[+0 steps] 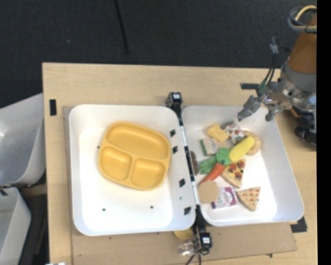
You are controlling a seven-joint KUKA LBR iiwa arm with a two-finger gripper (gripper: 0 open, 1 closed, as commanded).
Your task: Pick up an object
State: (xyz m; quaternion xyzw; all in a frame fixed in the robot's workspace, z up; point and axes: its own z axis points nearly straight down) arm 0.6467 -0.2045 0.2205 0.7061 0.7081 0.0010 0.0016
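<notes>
My gripper (260, 110) hangs over the far right corner of the right bin (281, 195), its two fingers (247, 109) spread apart with nothing between them. Below and left of it lies a heap of toy food: a yellow corn cob (241, 147), a cheese wedge (217, 132), a carrot with green leaves (213, 170), two pizza slices (249, 197), a brown cookie (208, 191) and small printed packets (226, 197). The gripper is apart from all of them.
The left bin (88, 203) holds a yellow three-compartment plate (134, 155). A black-clipped divider (185, 164) runs between the bins. The wooden bench (127, 81) shows around them, and a white object (11, 142) sits at the left edge.
</notes>
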